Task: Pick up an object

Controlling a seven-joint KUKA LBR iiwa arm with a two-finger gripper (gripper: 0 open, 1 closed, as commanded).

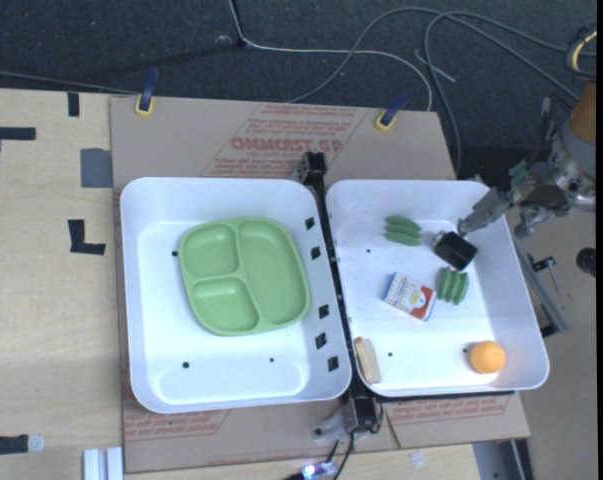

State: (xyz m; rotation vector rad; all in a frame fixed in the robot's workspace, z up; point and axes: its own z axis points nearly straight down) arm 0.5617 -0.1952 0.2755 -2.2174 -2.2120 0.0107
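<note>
In the right bin (501, 298) lie several candidates for the pick: a small carton (409, 296) near the middle, a green piece (452, 286) just beside it on the right, another green piece (403, 231) farther up, an orange ball (487, 357) in the near right corner, and a tan stick-like item (366, 359) against the left wall. None of them is lifted; all rest on the bin floor.

The claw (455, 249) hangs low between the two green pieces, its dark tip close above the bin floor, with the arm coming in over the right rim. Whether its fingers are spread or closed I cannot tell (the tip reads as one dark block), and nothing is visibly held between them.

The risks, as I judge them: the tip sits between objects rather than over one, so a closure here may catch nothing at all. If it shifts toward the lower green piece, the carton just beside it could be nudged or pinched along with it. The ball would likely roll away from a glancing touch, and the stick hugs the wall, leaving little room for a finger.

The left bin (141, 268) holds a green divided plate (243, 275), well apart from all this on the table (41, 298).
</note>
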